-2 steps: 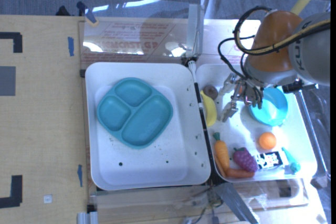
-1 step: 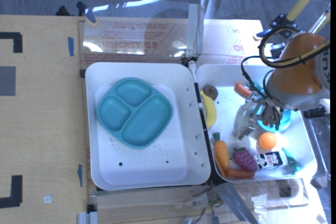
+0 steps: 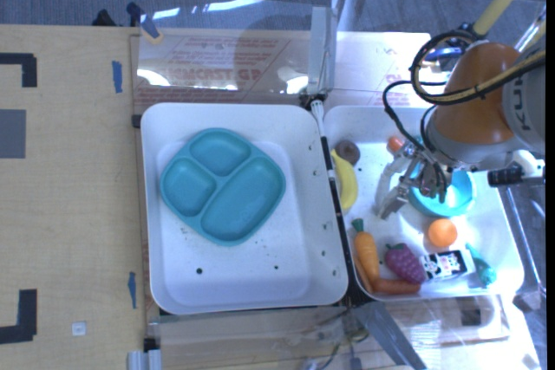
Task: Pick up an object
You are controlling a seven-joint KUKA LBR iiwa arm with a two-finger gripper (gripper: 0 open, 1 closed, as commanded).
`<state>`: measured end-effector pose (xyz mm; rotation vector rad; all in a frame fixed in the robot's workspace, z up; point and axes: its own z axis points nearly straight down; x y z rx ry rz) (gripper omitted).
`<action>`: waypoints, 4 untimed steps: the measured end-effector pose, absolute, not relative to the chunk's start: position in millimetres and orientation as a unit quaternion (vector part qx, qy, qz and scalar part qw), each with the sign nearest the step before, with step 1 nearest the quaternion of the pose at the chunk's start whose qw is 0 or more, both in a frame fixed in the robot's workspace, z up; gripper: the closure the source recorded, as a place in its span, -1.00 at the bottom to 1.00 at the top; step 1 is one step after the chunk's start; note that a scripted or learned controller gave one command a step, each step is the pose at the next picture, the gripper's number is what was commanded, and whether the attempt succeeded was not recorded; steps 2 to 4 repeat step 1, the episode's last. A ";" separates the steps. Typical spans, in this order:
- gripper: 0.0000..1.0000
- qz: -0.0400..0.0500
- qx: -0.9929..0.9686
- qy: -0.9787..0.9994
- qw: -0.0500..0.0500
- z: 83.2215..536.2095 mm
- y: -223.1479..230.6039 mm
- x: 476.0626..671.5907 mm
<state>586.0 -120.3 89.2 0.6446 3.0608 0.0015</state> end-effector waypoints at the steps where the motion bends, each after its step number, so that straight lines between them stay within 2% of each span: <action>1: -1.00 0.005 0.198 0.980 0.004 88.2 -162.5 598.8; 4: -1.00 0.005 0.198 0.980 0.004 88.2 -162.5 598.8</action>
